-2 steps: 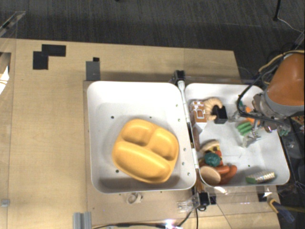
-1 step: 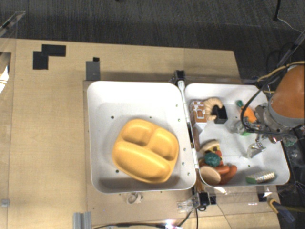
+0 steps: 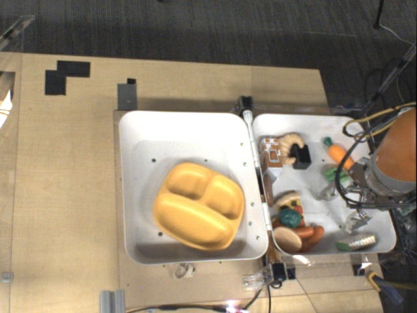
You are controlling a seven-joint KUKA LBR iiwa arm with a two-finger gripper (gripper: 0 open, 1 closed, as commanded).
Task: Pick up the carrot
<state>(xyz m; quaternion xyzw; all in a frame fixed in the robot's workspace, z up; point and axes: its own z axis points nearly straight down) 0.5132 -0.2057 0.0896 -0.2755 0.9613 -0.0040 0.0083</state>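
The carrot [image 3: 337, 154], orange with a small green top, lies in the right bin [image 3: 313, 126] near its far right side. Black cables partly cover its lower end. The gripper [image 3: 345, 204] hangs below the grey wrist and orange band of the arm, over the right part of that bin. It sits slightly nearer the camera than the carrot. Cables and the wrist hide much of the gripper, and nothing can be seen held in it.
A big yellow bread-shaped thing [image 3: 199, 204] takes up most of the left bin [image 3: 137, 142]. The right bin also holds a brown-and-white toy [image 3: 277, 150], a black piece [image 3: 300, 154], a pile of toy foods [image 3: 294, 225] at the front left, and a silver item [image 3: 357, 242].
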